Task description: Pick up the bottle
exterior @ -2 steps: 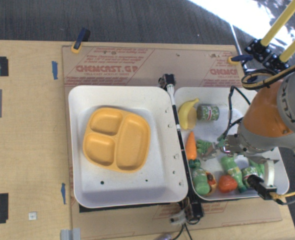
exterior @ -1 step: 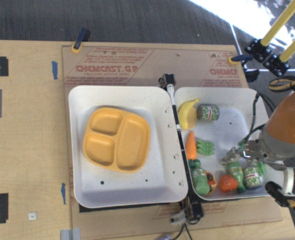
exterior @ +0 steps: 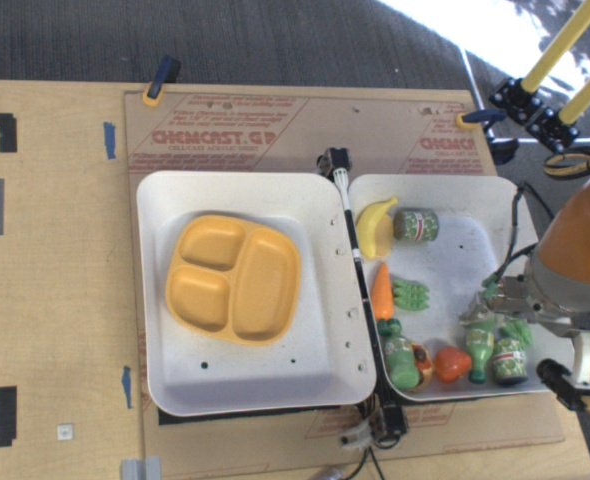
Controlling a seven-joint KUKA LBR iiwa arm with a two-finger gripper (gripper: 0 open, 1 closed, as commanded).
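A small green bottle (exterior: 480,352) with a red label stands near the front of the right bin (exterior: 455,238), beside a second green bottle-like item (exterior: 511,360). My gripper (exterior: 495,308) hangs low over the bin's right side, just above and behind these two, and partly covers some green produce. I see nothing clearly held.
The right bin also holds a banana (exterior: 375,226), a green jar (exterior: 415,225), a carrot (exterior: 382,293), a green toy (exterior: 410,294), a tomato (exterior: 452,364) and another green item (exterior: 401,360). In the left bin (exterior: 165,368) lies a yellow divided plate (exterior: 233,278).
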